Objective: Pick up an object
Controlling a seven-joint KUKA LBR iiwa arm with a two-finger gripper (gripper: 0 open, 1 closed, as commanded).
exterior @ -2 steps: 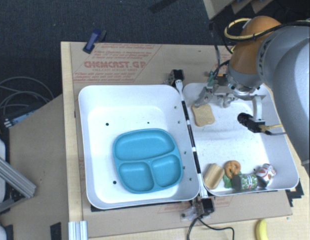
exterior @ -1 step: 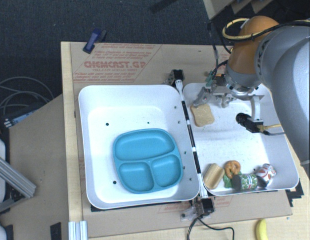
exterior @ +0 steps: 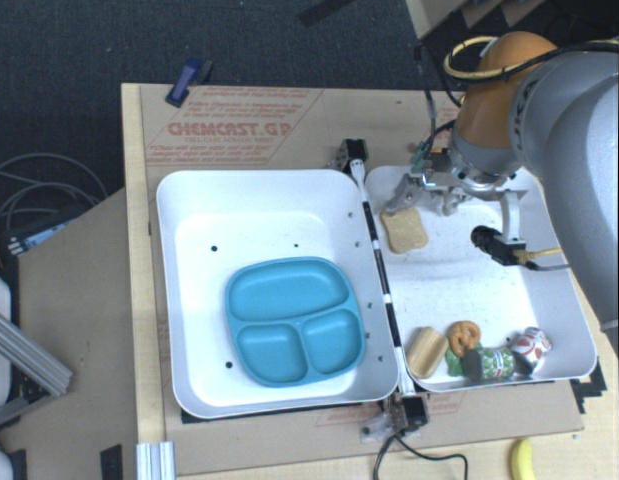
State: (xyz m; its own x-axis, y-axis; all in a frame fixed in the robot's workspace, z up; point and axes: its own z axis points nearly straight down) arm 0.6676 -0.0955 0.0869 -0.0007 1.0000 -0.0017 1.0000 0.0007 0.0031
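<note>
The grey arm runs off the right edge and covers the far right corner of the right bin. The hand sits low over that bin's far end; whether its fingers are parted cannot be made out against the wrist hardware. Small items bunched in the bin's near corner overlap one another and are too small to identify. A yellow object is cut off by the bottom edge. Grey rails run out at the left edge.
</note>
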